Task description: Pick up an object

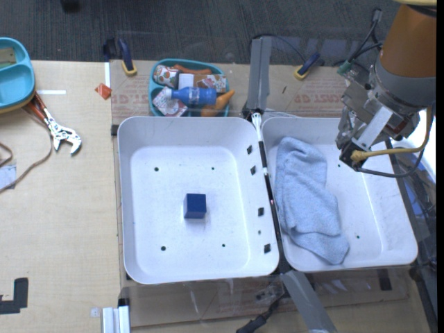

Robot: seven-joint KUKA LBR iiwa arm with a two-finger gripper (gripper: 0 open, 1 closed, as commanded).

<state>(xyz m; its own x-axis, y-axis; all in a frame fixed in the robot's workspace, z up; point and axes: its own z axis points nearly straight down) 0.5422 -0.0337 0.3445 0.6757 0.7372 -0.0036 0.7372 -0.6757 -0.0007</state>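
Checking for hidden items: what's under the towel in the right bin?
The crumpled towel lies on the floor of the right bin, whose white surface shows beside it. Anything beneath its folds is covered, so I cannot tell.

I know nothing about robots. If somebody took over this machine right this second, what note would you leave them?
Gripper: hangs over the far right part of the right bin, beside the towel. Open or shut cannot be told from this view, and nothing can be seen held in it.
Things: a blue cube lies near the middle of the left bin. The grey-blue towel lies crumpled in the right bin's left half.
Done: nothing lifted yet; both things rest on the bin floors.
Left: the whole pick. The towel is the nearer thing.
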